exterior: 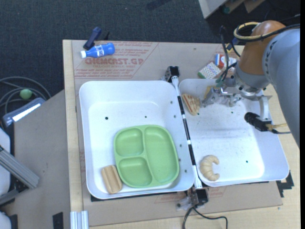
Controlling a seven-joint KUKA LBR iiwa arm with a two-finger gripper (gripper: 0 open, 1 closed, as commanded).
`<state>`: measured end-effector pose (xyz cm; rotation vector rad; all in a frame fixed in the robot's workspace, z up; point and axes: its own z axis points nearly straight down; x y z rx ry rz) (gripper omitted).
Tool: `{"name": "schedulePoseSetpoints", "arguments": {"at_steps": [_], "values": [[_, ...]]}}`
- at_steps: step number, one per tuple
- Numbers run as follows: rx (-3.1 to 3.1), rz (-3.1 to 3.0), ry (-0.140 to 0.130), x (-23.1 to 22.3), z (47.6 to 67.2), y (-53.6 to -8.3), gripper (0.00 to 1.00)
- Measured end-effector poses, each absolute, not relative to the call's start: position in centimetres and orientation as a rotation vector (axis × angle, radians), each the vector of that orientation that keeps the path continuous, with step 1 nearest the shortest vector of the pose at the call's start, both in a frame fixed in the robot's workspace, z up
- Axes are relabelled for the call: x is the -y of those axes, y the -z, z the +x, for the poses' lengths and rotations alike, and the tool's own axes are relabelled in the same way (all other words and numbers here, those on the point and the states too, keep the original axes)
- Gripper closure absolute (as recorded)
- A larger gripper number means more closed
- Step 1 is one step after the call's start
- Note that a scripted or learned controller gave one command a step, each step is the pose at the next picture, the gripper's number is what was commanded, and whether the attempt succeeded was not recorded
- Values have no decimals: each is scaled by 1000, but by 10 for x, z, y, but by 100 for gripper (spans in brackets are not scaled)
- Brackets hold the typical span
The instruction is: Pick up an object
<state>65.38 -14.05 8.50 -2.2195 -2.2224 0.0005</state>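
**A:** Where is your tool right now?

**B:** My tool (215, 95) hangs low over the far part of the right bin (267, 168), roughly at the bin's eleven o'clock. From this slant I cannot tell its state, so I claim no hold on anything.

**A:** What is nearest to it?

**B:** A waffle-like toy piece (191, 104), tan and ribbed, leaning against the bin's left wall, just beside my tool at about its eight o'clock. I judge it the likeliest target. Tucked against the wall like that, it leaves little room on one side, which could spoil a pinch.

**A:** Anything else worth picking?

**B:** A toy croissant (209, 168) lies at the right bin's seven o'clock, well apart from me and out in the open, so it looks the easier approach. In the left bin (95, 128) a green divided plate (145, 155) sits flat at six o'clock, with a tan bread-like slab (111, 178) touching its lower left edge.

**A:** And outside the bins?

**B:** A blue and white bottle (97, 49) lies on its side on the bench (143, 61), at the left bin's twelve o'clock.

**A:** How far along is the pick?

**B:** By my reading, nothing is lifted yet.
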Motion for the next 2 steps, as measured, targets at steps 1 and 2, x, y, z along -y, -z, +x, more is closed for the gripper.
{"name": "schedulePoseSetpoints", "arguments": {"at_steps": [1, 2], "values": [[2225, -2224, 2, 167, 667, -160, 0], [2224, -2224, 2, 140, 667, -97, 0]]}}
